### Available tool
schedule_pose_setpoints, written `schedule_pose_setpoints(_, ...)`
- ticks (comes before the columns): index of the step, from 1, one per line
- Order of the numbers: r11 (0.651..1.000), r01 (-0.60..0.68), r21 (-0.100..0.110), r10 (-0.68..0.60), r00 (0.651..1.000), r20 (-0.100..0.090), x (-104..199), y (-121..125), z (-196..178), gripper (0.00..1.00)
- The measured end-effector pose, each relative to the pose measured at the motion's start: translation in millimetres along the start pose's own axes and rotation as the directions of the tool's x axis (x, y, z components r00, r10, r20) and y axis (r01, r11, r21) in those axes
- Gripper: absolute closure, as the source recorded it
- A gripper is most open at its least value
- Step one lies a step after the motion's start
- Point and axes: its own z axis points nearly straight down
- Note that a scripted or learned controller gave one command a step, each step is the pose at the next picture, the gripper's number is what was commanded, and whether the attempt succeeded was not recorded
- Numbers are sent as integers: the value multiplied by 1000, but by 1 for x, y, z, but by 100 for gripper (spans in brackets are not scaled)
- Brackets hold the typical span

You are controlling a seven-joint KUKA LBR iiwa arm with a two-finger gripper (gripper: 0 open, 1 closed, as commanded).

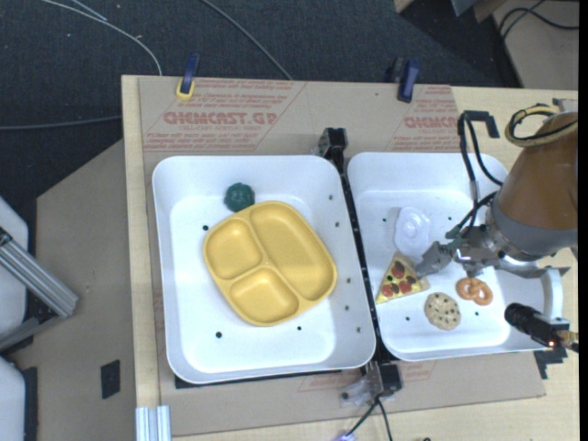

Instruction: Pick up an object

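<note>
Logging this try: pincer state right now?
Pincer: cannot be told from this view. It sits low in the right bin, between the pizza slice and the pretzel; nothing seen held.

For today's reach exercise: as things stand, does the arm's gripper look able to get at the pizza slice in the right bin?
Probably yes. The gripper hangs just right of the pizza slice, which lies flat on the right bin floor, uncovered, with the cookie and pretzel lying apart from it.

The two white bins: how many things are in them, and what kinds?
Yellow divided plate: 1
Green lump: 1
Pizza slice: 1
Pretzel: 1
Cookie: 1
White thing: 1
Total: 6, two in the left bin and four in the right bin.
</note>
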Motion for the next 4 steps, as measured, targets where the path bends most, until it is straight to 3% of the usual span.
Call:
schedule_pose_setpoints(1, 1000, -1, -5, 1, 1000, 1, 0, 0, 52, 0)
schedule_pose_setpoints(2, 1000, 0, -13, 0, 1000, 1, 1, 2, 38, 100)
schedule_pose_setpoints(4, 1000, 1, -13, -1, 1000, 5, -9, 18, -60, 100)
